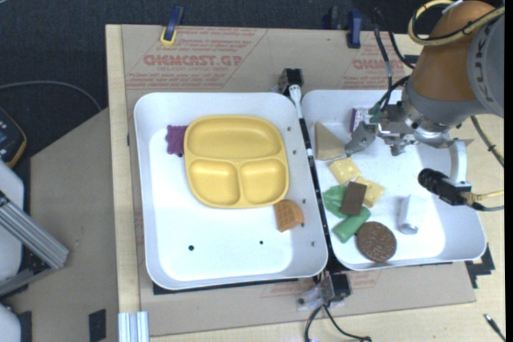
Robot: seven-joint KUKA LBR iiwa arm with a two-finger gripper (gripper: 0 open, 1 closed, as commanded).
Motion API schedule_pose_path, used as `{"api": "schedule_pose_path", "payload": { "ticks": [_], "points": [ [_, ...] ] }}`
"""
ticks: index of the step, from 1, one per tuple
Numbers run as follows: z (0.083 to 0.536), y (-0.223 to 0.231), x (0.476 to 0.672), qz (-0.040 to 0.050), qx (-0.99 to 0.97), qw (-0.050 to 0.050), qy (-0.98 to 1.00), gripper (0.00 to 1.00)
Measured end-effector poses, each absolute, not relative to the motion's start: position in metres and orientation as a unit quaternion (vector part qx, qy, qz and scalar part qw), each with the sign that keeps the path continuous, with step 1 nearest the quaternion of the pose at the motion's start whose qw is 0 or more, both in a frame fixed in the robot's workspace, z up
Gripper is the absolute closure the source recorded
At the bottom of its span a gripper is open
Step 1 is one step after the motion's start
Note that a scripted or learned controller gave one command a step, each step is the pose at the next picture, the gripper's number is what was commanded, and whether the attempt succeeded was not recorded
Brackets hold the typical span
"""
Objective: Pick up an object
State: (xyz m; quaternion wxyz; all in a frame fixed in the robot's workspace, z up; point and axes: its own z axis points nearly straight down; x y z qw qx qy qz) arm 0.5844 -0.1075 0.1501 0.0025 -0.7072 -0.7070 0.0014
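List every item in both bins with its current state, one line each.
yellow tray: upright, flat in left bin.
purple piece: tucked against the tray's left edge.
orange waffle piece: lying below the tray.
brown round cookie: flat in right bin.
green piece: lying partly under a brown block.
gripper: low over right bin, grip unclear.

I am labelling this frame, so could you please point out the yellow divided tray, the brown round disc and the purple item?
yellow divided tray (235, 138): camera view, floor of its large compartment.
brown round disc (376, 241): camera view, centre of its face.
purple item (175, 139): camera view, its exposed part left of the tray.
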Motion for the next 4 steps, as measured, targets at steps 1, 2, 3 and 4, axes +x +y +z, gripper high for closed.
{"api": "schedule_pose_path", "payload": {
  "ticks": [1, 2, 3, 4],
  "points": [
    [0.101, -0.117, 0.582, 0.0018, -0.708, 0.003, -0.707, 0.0],
    [0.09, -0.119, 0.587, -0.0029, -0.708, -0.006, -0.706, 0.0],
    [0.101, -0.119, 0.587, -0.0036, -0.708, -0.007, -0.706, 1.0],
    [0.158, -0.128, 0.593, -0.0018, -0.708, -0.003, -0.707, 1.0]
  ]
}}
